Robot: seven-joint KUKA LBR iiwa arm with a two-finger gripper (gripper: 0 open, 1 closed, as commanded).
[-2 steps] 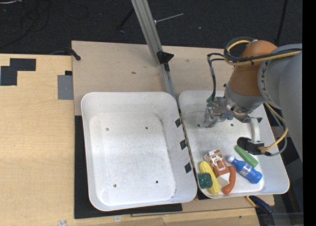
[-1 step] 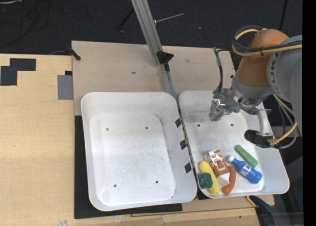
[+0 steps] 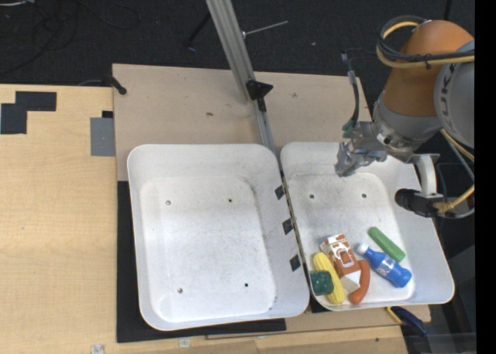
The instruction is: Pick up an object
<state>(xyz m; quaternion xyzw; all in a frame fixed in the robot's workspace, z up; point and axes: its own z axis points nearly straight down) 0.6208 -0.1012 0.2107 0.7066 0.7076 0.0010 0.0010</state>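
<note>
While the gripper hangs over the far rim of the right bin, you cannot tell its spread. The toys sit well apart at the near corner: corn, blue bottle, green piece.

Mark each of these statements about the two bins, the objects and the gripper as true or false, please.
1. All the objects lie in the right bin. True.
2. The blue bottle lies in the left bin. False: it lies in the right bin, near its front corner.
3. The gripper hangs above the far part of the right bin. True.
4. The yellow corn is between the gripper's fingers. False: it lies in the bin, far from the gripper.
5. The green object lies beside the blue bottle. True.
</note>
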